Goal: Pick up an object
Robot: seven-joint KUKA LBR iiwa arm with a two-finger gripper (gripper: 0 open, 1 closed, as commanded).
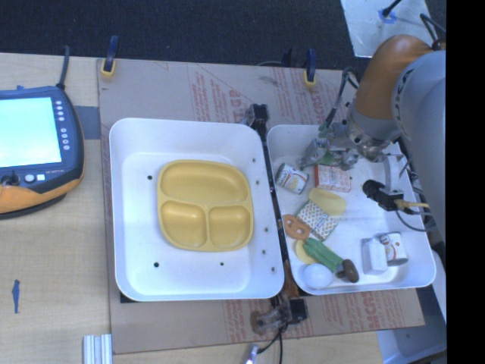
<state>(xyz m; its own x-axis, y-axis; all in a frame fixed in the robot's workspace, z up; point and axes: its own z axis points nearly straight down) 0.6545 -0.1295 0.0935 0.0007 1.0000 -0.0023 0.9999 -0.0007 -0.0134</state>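
**Bench** [53, 279]: pale wood under a cardboard sheet, carrying two white bins side by side. A teach pendant [30, 146] lies at its left end.

**Left bin** [129, 271]: one yellow divided tray [204, 203], lying flat in the middle.

**Right bin** [413, 279]: mixed small goods.
- Far end: a small tin [290, 178] on its side near the dividing wall, with a red-and-white packet [333, 179] near it.
- Middle: a pale yellow block [327, 201], a checked sachet [317, 220] touching it, and an orange-brown piece [294, 227] by the wall.
- Near end: a green vegetable [324, 252], a white ball [317, 277], and a white carton [375, 255] apart to the right.

**Tool** [330, 158]: at the far end of the right bin, over or at the red-and-white packet. Its height above the packet is unclear. How far open it stands cannot be told, and nothing is seen in its hold.

**Step in hand (judged):** the approach to an item, most likely the packet or the tin.

**Handling notes:**
- Centre the tool over one item only.
- The packet looks flat and thin, so go fully down to the bin floor before closing.
- The tin looks likely to roll, so take it across its round body.
- Keep off the far wall.
- Lift straight up so that neighbouring items are not dragged.
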